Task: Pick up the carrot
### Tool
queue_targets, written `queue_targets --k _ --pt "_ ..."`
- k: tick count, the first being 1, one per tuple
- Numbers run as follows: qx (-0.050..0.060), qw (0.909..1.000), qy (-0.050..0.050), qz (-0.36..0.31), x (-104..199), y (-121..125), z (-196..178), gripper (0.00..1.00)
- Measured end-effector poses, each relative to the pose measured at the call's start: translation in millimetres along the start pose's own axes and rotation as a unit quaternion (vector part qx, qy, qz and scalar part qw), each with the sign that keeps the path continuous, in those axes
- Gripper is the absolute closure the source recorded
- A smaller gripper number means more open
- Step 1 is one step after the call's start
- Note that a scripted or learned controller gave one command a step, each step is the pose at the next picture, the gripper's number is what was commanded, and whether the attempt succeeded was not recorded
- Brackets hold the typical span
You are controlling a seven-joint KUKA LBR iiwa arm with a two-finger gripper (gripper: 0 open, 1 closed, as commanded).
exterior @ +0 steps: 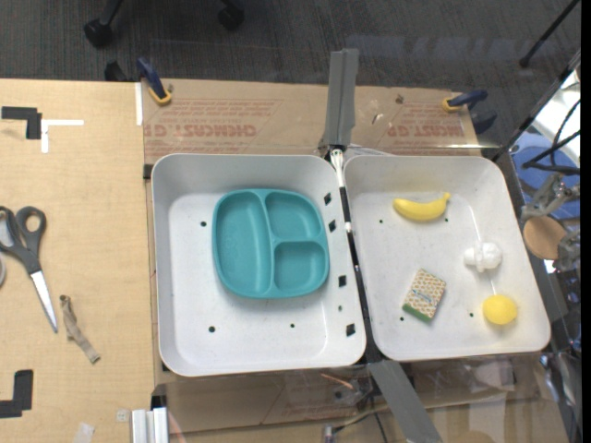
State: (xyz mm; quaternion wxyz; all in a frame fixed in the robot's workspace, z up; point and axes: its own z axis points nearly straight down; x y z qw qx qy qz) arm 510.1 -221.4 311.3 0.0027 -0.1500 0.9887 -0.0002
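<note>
The right bin (388, 275) holds a yellow banana (421, 208) at its back. A small white lumpy object (482, 257) lies near the bin's right wall, and a yellow lemon (500, 310) sits in front of it. A small patterned box (425, 294) lies near the bin's middle. A teal divided plate (242, 247) with nothing on it rests in the left bin (185, 312).
Scissors (32, 257) and a bit of tape (78, 330) lie on the cardboard bench left of the bins. Clamps (155, 81) (464, 101) grip the bench's far edge. A grey bar (342, 100) runs back from the seam between the bins.
</note>
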Motion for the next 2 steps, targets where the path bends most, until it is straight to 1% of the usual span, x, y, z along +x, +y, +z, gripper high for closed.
queue_targets --k 1,2 --pt "-0.001 0.9928 0.0 -0.119 -16 -5 16 1.0" --pt "-0.001 0.9688 0.0 -0.248 -4 -1 3 1.0"
